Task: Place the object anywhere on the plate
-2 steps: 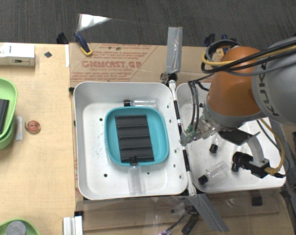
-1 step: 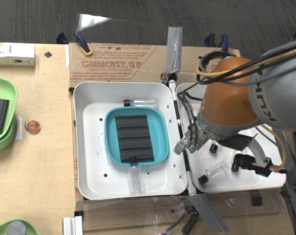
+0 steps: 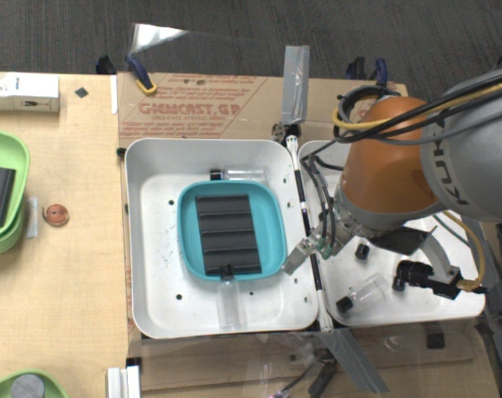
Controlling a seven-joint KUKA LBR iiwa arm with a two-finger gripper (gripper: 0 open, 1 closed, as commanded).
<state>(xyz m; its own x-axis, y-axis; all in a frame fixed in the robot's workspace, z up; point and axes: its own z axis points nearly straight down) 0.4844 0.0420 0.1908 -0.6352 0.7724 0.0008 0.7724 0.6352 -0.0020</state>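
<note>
A teal square plate (image 3: 271, 222) lies in the left white bin (image 3: 151, 247). On it rests a black ridged rectangular object (image 3: 226, 232), covering most of the plate's middle. My gripper (image 3: 305, 254) hangs low over the divider between the two bins, just right of the plate's right edge. The grey wrist and the orange band (image 3: 390, 166) above it hide most of the gripper. Nothing shows between its tips.
A clear tube with a black cap (image 3: 234, 174) lies behind the plate, and a clear piece (image 3: 231, 305) in front of it. The right bin (image 3: 450, 305) holds small black parts (image 3: 412, 274) and a clear cup (image 3: 368, 288). Green dishes (image 3: 3, 191) sit at far left.
</note>
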